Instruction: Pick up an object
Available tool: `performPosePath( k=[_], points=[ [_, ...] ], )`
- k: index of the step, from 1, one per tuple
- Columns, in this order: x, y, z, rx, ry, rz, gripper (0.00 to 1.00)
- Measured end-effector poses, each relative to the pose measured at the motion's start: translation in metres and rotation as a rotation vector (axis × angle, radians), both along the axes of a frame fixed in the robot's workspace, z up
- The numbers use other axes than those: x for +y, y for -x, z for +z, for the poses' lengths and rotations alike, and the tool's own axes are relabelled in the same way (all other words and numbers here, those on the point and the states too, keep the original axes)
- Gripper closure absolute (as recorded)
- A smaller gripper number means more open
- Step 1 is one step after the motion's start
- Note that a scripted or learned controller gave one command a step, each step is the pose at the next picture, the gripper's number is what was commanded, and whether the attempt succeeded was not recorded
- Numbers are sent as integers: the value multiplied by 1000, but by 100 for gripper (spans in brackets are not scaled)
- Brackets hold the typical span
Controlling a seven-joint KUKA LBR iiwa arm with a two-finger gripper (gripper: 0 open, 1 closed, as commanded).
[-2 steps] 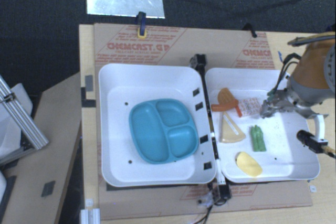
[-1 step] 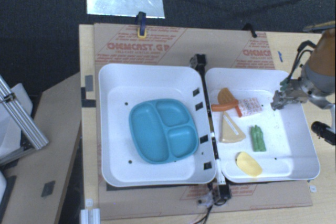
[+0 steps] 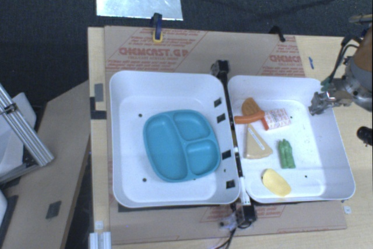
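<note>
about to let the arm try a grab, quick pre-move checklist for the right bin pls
1. Gripper above the right white bin's far right rim: ok.
2. Nothing between its fingers: cannot tell.
3. Green ridged vegetable toy lies apart from its neighbours: ok.
4. Yellow lemon-shaped toy lies apart: ok.
5. Orange carrot-like stick free of the red-and-white packet: not ok, they touch.

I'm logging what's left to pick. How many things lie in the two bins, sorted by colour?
Blue: 1, the divided plate
Orange: 1, the carrot
Brown: 1, the cookie
Red and white: 1, the packet
Tan: 1, the triangle wedge
Green: 1, the bean pod
Yellow: 1, the lemon
Total: 7
</note>
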State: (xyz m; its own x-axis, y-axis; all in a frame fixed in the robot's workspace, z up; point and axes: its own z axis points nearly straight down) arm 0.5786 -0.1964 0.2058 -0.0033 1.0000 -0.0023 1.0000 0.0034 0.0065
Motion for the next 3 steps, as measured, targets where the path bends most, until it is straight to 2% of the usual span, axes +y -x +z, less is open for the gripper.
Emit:
performPosePath(
  k=[1, 2, 3],
  points=[
    [-9, 2, 49, -1, 1, -1, 100],
    [45, 9, 36, 6, -4, 5, 100],
    [99, 16, 44, 5, -4, 7, 100]
  ],
)
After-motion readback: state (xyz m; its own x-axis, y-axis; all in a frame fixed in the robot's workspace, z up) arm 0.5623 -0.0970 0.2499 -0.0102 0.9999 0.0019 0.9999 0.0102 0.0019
